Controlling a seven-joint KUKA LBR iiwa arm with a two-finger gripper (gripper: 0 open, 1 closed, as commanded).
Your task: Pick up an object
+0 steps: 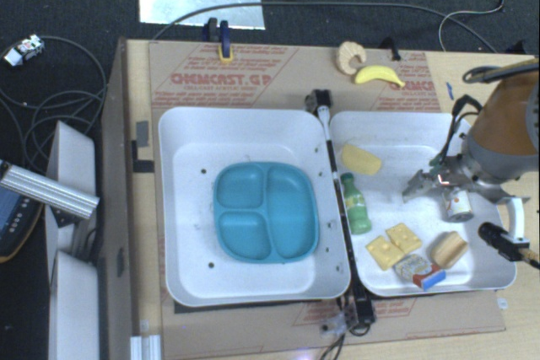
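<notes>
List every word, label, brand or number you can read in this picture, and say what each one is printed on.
"CHEMCAST GP": red print on the brown board under the bins, left of centre; the last letters are blurred.
Red print on the board at the right: too blurred to read.
Label on the green bottle: too small to read.
Print on the small can by the gripper: unreadable.

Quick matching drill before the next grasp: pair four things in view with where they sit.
Things:
1. blue divided plate
2. green bottle
3. banana
4. hand

Places:
A. on the bench behind the bins
B. over the right bin
C. right bin, by the divider
D. in the left bin

Pairs: 1-D, 2-C, 3-A, 4-B
</notes>
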